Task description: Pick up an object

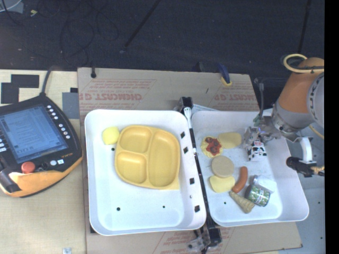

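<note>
My gripper (256, 137) hangs low over the upper right part of the right bin (288, 192), under the grey wrist with its orange band (297, 95). A small black-and-white cow figure (258, 152) lies right beneath the gripper's tip, touching it or nearly so. To the left of it in the same bin lie a red-topped food piece (212, 146), a pale yellow slice (230, 139), a tan disc (222, 166), a yellow lump (221, 184), a sausage (241, 178), a green can (259, 195) and a brown cone (242, 201).
The left bin (100, 194) holds a yellow divided plate (147, 156) and a small yellow ball (110, 135). A black divider (192, 157) runs between the bins. A teach pendant (33, 139) lies on the bench to the far left.
</note>
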Robot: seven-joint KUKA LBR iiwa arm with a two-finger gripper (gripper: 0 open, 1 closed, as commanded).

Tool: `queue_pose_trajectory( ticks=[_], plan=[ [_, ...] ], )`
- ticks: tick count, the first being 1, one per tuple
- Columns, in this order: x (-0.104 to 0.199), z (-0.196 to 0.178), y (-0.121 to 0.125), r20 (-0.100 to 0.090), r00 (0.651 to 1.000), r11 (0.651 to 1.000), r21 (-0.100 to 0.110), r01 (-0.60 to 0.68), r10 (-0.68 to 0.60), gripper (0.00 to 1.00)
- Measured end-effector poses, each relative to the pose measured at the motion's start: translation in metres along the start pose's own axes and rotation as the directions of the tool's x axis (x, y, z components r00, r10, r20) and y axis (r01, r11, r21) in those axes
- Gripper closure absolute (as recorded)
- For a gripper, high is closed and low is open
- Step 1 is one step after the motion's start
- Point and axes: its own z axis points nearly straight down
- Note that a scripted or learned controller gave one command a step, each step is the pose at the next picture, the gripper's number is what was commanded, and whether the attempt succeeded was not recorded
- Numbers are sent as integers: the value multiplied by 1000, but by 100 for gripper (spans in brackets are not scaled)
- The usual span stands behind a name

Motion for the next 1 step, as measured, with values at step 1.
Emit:
queue_pose_trajectory(
  ticks=[1],
  plan=[
    [78, 9, -37, 1, 1000, 1000, -1, 2, -2, 100]
  ],
)
